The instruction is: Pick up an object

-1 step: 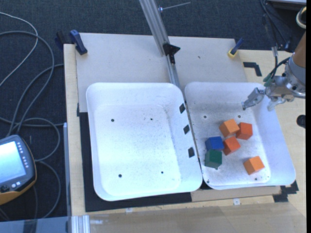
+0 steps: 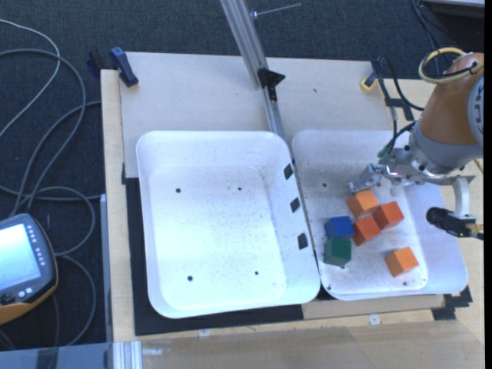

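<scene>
The right bin [image 2: 430, 283] holds several small blocks. An orange block [image 2: 363, 202] lies just below my gripper [image 2: 367, 181], which hangs low over the bin's upper middle. Two darker orange blocks [image 2: 390, 214] [image 2: 367, 228] sit side by side below and to its right. A blue block [image 2: 338, 227] lies to the left of them, with a green block [image 2: 337, 251] right below it. Another orange block [image 2: 401, 260] lies alone near the bin's front right. Nothing shows in the gripper's grasp.
The left bin [image 2: 154, 152] lies alongside, with black clips [image 2: 294, 204] on the shared wall. A slanted metal pole [image 2: 244, 37] crosses the back of the bench. The arm's wrist and cables [image 2: 450, 121] hang over the right bin's far right side.
</scene>
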### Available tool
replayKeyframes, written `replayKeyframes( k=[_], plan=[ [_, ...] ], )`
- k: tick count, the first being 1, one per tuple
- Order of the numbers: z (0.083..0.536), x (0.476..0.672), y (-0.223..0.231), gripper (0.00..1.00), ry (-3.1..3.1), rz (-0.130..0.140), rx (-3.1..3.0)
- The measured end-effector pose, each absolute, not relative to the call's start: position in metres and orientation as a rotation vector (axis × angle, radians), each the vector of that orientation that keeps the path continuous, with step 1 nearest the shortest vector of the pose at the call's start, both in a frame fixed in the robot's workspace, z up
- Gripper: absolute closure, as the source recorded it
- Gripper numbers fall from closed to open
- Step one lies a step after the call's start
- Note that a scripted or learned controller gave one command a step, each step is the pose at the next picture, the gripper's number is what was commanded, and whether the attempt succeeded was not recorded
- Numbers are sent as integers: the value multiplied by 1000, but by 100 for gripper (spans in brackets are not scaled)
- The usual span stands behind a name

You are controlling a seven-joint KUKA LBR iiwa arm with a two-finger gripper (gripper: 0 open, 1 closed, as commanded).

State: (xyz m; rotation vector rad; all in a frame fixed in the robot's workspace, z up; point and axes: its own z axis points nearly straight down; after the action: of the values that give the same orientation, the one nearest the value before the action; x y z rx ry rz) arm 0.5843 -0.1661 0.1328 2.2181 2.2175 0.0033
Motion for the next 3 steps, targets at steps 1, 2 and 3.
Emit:
replayKeyframes(
  k=[1,2,3],
  plan=[
    [99,582,-128,0,2228,-1,2220],
    [111,582,-129,100,2222,3,2220],
    [204,528,-55,100,2229,9,2213]
  ],
)
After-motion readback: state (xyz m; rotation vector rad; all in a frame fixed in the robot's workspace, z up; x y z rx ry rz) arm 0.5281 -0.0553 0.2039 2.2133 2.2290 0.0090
